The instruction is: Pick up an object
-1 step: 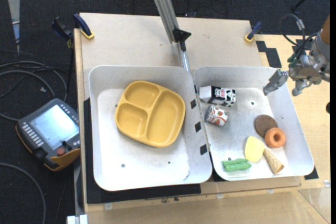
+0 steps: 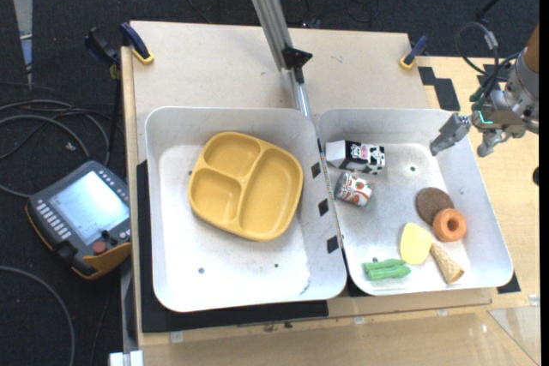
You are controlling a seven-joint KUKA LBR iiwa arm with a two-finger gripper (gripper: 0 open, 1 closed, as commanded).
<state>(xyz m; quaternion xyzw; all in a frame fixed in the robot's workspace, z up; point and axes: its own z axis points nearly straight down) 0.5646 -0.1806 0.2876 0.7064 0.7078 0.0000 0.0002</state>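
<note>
Dark carpet strewn with cables surrounded a pale wooden bench [image 2: 223, 64] that carried two shallow white bins side by side. Inside the left bin [image 2: 171, 270] lay a yellow divided plate [image 2: 246, 185], tilted a little, its three compartments bare. Over the right bin [image 2: 476, 176] the gripper [image 2: 470, 136] hung at the upper right corner, above the rim, with its two fingers spread apart and nothing between them. Well apart from it, near the bin's left wall, sat a small black-and-white carton [image 2: 355, 155], and just below that a small can [image 2: 353, 189] lay on its side. Toward the lower right a brown cookie [image 2: 433, 203] touched an orange doughnut [image 2: 449, 225]; beside them were a yellow wedge [image 2: 415, 243], a tan cone [image 2: 447, 262] and a green bean pod [image 2: 386, 270] close to the front wall. On the floor at the left rested a control pendant [image 2: 79, 219] with a lit screen
</note>
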